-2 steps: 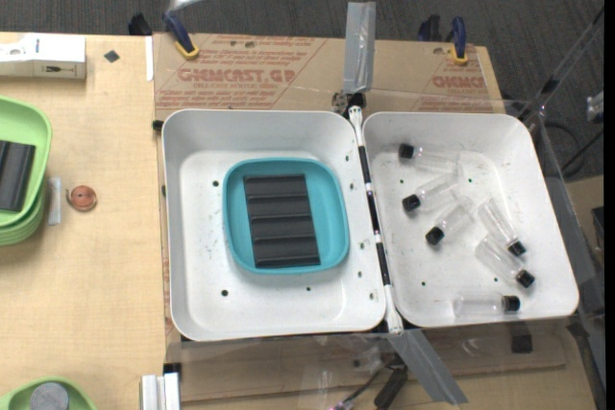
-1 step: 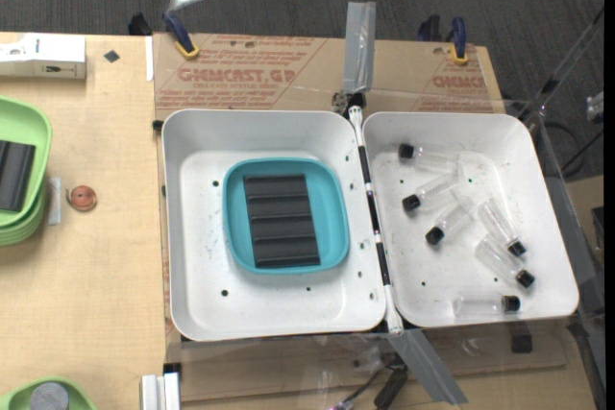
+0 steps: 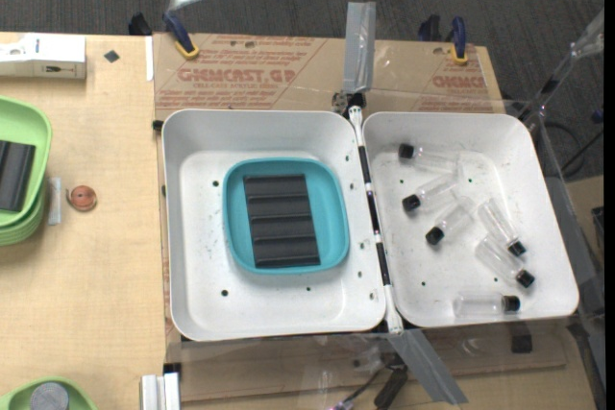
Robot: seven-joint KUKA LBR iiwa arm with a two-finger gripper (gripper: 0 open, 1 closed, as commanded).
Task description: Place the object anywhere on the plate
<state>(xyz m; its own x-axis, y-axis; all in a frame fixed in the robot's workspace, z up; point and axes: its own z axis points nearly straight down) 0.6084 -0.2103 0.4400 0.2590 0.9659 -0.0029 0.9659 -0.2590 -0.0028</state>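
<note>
Camera view: two shallow white bins side by side on a cardboard-covered bench. The left white bin (image 3: 192,302) carries a teal rounded-square plastic plate (image 3: 285,217) at its centre, with a dark ribbed rectangular insert (image 3: 281,218) lying on it, long axis toward the far edge. The right white bin (image 3: 423,298) holds about six clear plastic vials with black caps (image 3: 430,195), scattered from the centre to the near right corner, lying flat at mixed angles. The gripper's state: cannot tell from here. Judgement: any vial must travel left across the shared bin wall to reach the plate. Bench to the left bears a green tray (image 3: 24,125) at its left edge.
</note>
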